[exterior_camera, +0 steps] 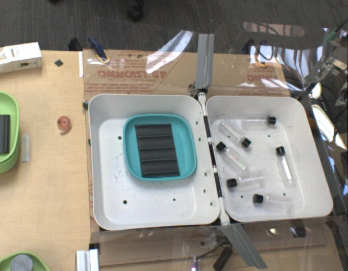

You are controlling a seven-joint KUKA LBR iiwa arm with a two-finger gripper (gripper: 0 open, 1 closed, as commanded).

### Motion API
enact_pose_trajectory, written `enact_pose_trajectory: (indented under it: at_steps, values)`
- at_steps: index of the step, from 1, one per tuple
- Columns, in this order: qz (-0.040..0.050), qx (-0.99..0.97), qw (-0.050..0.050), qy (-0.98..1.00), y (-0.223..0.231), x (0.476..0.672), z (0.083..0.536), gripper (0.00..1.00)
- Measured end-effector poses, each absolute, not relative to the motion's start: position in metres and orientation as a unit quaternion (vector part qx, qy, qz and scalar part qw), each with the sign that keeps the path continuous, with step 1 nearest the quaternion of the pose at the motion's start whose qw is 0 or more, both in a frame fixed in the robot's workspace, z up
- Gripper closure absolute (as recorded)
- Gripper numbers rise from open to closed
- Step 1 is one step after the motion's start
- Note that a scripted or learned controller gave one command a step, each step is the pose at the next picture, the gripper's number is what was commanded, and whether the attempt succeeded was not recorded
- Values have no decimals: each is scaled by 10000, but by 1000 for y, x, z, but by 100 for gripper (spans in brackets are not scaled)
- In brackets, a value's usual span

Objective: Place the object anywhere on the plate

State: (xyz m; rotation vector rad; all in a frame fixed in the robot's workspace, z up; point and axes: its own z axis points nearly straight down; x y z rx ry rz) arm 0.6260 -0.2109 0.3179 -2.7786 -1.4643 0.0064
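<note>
In the camera view, 2 white bins sit side by side on the tan worktop. The left bin holds a blue-green plate near its middle. A dark block with ridges lies on the plate.

The right bin holds 6 clear tubes with black caps. They lie flat and spread out, and none of them touches the plate. 1 tube lies at 12 o'clock in that bin, 2 lie at 10 o'clock, 1 at 3 o'clock, and 2 at 6 o'clock.

At 9 o'clock in the view, green bowls sit on the worktop. A small pink round thing lies between them and the left bin. A white box lies at 10 o'clock. A clear sheet with red letters lies behind the bins at 12 o'clock.
</note>
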Motion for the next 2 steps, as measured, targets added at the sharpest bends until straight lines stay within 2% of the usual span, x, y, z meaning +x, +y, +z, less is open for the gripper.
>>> enact_pose_trajectory:
  at_steps: [1, 2]
  values:
    - [21, -9002, 3, -4354, -210, 659, 309, 0]
    - [25, -9049, 9, -4257, -207, 655, 274, 0]
